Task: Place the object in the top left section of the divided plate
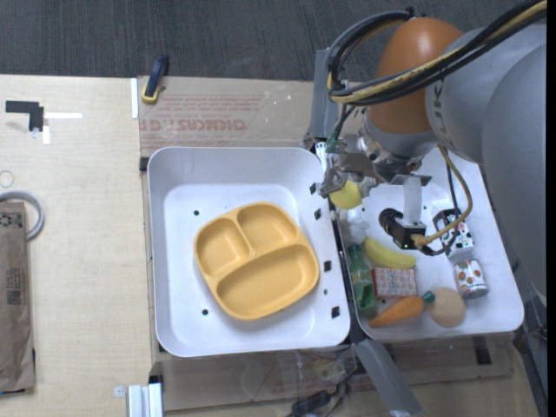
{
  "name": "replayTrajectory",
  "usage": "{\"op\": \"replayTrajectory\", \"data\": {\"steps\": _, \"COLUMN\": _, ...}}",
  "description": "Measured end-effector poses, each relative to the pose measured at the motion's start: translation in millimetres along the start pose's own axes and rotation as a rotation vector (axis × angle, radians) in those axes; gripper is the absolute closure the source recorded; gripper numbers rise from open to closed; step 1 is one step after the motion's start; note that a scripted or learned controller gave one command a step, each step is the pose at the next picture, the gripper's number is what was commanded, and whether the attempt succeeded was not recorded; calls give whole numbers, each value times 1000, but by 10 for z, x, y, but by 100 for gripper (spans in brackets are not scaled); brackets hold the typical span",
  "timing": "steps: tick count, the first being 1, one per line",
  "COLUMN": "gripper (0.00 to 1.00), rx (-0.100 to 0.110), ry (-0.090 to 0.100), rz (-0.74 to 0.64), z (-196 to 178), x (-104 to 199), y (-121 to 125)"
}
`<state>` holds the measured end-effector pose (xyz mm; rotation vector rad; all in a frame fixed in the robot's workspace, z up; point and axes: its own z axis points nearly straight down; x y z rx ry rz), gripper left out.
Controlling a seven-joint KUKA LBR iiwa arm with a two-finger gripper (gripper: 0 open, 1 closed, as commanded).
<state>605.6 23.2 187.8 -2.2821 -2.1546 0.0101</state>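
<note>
A yellow divided plate [257, 261] lies in the left white bin [174, 259]. It has two small sections on its upper side and one large section below. My gripper [344, 188] hangs over the wall between the two bins, above the plate's upper right. A small round yellow fruit [347, 197] sits between the fingers, and the gripper is shut on it. The fruit is off to the right of the plate, not over it.
The right bin [486, 189] holds a banana [387, 254], a carrot [395, 311], a cracker packet [394, 281], a green item [360, 276], a tan ball [447, 307] and a small printed can [470, 276]. Dark cables [408, 228] hang from the wrist.
</note>
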Motion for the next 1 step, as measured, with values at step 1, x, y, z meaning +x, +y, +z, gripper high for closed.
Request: {"op": "replayTrajectory", "data": {"steps": 1, "gripper": 100, "rx": 0, "ry": -1, "rz": -40, "z": -441, "x": 702, "y": -511}}
